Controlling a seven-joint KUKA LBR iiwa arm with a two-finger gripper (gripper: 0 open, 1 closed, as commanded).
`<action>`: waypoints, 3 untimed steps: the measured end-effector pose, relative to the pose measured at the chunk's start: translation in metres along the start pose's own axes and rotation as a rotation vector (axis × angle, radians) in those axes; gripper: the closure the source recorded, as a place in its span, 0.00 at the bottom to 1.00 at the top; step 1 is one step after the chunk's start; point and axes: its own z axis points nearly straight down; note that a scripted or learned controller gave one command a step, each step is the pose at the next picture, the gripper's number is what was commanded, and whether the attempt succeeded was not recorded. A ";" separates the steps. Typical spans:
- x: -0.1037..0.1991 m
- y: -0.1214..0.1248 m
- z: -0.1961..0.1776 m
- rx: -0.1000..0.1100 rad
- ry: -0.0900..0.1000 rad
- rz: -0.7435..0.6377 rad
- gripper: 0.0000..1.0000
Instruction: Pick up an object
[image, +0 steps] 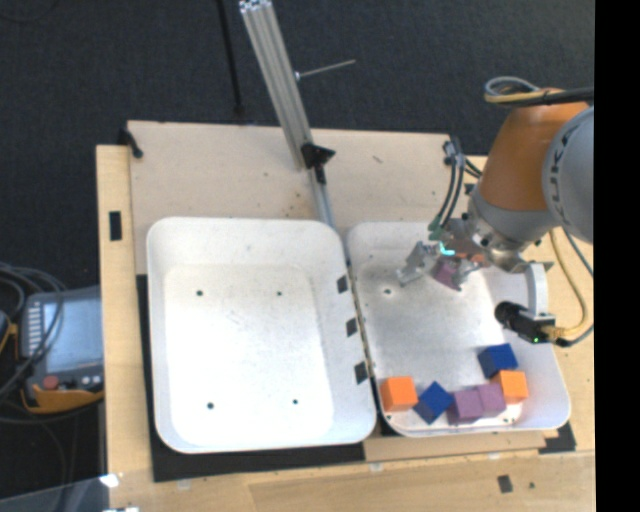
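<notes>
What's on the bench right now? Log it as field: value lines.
arm: reaches in from the right, over the right bin
gripper: above the right bin's upper part
left bin: bare white floor
blocks: clustered along the right bin's lower edge
orange blocks: two
blue blocks: two
purple blocks: two, side by side

Six small blocks, orange, blue and purple, lie clustered along the right bin's near edge.
</notes>
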 end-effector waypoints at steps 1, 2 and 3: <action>0.000 0.001 -0.002 -0.005 0.000 0.001 0.00; -0.008 -0.007 0.046 0.000 -0.003 0.004 0.00; -0.009 -0.007 0.098 -0.001 -0.003 0.004 0.00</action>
